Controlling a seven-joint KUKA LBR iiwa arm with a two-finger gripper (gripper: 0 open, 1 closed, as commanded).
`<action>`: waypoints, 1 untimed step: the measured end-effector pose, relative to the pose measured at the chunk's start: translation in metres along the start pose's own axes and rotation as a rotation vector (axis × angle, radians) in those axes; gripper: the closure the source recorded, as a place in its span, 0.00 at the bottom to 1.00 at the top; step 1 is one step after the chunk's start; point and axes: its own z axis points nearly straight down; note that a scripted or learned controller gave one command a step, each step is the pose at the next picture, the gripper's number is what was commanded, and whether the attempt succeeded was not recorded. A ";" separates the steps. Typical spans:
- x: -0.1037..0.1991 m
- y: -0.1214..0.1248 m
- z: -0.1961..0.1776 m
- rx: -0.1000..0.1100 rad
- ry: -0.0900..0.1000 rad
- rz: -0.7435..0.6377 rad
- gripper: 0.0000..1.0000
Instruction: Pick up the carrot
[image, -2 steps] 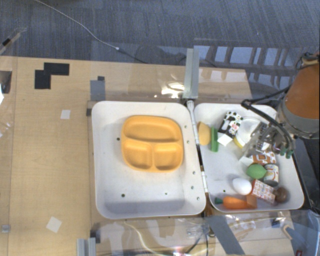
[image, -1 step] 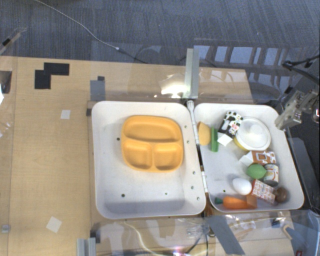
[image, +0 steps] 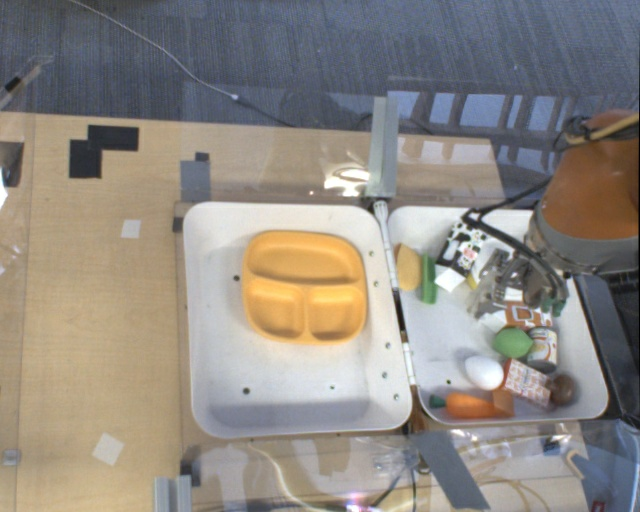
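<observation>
Setting: grey carpet behind a pale wooden desk (image: 90, 330) carrying black tape marks, grey brackets and two shallow white bins side by side. Camera view, left bin (image: 215, 400): holds one yellow divided plate (image: 303, 286), well apart from the jaws and across the bins' shared wall. Camera view, right bin (image: 440, 340): the arm (image: 590, 200), with its orange band, reaches in and its jaws (image: 510, 285) hang over the bin's upper middle; whether they are open or closed cannot be told against the clutter, and nothing can be seen held between them. Just beside the jaws: a black-and-white carton (image: 462, 250) and a small printed box (image: 535, 335). Near and below the jaws: a green round fruit (image: 513, 343) and a white egg (image: 485, 373). Further off toward the shared wall: a yellowish piece (image: 408, 267) touching a green stick (image: 428, 279). The carrot (image: 472, 406) lies flat along the bin's near edge, farthest below the jaws, with the egg just above it and a red-patterned packet (image: 527, 385) at its thick end. Risks, as judged: a descent from here would meet the box or green fruit, not the carrot; close by the wall, one finger may strike the rim; the egg and packet crowd the grasp and may be pinched or pushed; the tapered body could slip free.
</observation>
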 end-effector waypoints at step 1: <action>-0.061 -0.020 -0.093 0.004 -0.019 -0.443 1.00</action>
